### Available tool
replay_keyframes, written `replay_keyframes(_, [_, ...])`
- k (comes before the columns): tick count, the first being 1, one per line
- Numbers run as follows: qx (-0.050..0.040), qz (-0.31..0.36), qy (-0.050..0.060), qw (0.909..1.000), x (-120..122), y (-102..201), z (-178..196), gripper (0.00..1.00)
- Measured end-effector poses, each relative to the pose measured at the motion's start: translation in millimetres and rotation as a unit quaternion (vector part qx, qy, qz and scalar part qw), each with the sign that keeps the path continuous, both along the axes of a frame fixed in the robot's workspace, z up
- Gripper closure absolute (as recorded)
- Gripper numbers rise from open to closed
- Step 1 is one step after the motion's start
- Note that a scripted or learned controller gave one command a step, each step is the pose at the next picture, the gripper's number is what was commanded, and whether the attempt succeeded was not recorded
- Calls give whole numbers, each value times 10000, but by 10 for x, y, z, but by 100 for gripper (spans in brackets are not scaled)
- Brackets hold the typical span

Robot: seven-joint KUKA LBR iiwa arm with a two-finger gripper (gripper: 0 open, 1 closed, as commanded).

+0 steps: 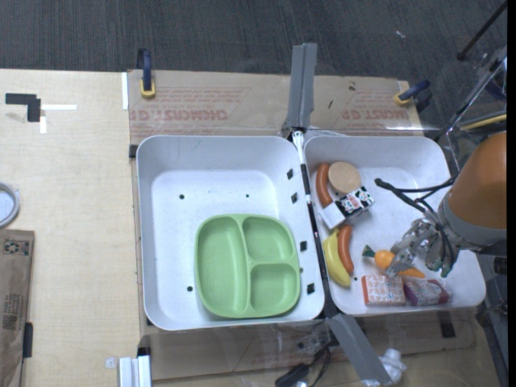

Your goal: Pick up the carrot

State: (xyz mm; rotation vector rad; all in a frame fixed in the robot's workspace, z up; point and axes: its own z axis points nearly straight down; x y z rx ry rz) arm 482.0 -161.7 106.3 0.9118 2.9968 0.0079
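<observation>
The carrot is a small orange piece with a green top, lying near the front of the right bin. My gripper is low over its right end and covers part of it. More orange shows just below the gripper, next to the packets. The grey arm with its orange band comes in from the right.
In the right bin lie a banana with a red-orange sausage beside it, a hot dog, a round cookie, a white box, a red packet and a purple packet. A green divided plate sits in the left bin.
</observation>
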Motion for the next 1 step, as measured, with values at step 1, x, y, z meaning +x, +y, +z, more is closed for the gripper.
replay_keyframes(1, [-12,-261,41,9997,271,341,782,100])
